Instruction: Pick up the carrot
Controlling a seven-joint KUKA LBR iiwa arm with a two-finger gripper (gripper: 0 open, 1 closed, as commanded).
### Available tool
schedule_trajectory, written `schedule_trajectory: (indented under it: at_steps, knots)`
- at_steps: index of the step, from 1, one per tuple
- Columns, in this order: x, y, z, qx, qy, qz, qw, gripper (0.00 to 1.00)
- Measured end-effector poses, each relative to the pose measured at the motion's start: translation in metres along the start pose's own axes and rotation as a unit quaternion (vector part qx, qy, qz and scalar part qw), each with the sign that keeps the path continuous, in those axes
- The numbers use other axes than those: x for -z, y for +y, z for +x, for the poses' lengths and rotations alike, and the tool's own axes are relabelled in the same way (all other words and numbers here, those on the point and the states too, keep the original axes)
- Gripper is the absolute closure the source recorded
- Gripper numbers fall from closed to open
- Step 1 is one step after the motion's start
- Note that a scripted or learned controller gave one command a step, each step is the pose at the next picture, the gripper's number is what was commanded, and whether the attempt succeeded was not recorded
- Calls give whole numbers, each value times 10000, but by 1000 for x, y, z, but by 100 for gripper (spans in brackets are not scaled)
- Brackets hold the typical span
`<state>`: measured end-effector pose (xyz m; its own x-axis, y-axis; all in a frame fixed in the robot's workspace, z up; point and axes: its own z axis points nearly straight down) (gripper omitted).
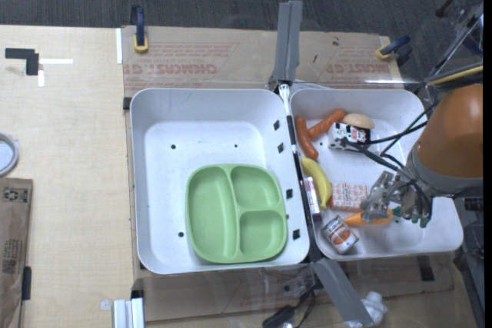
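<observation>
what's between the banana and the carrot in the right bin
In the camera view, a flat orange-and-white patterned packet lies between the banana and the carrot, just above the small can.

— What's in the left bin (154, 165)?
— A green divided plate (237, 213), sitting toward the near side.
— And on my side?
— In the right bin (400, 100), a banana (319, 179) beside the divider, two sausages (317, 130), a small can (339, 233).

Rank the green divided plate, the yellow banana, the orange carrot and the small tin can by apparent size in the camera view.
1. Green divided plastic plate, by far the largest.
2. Yellow banana.
3 and 4. Small silver tin can and small orange carrot: they look alike, and the carrot is partly hidden by the hand, so unranked.
</observation>
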<state>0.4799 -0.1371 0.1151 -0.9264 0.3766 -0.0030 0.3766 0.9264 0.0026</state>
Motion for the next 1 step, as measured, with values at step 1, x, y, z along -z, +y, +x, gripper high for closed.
schedule_trajectory:
  at_steps: [1]
  knots:
    - [76, 72, 27, 395, 10, 9, 9992, 100]
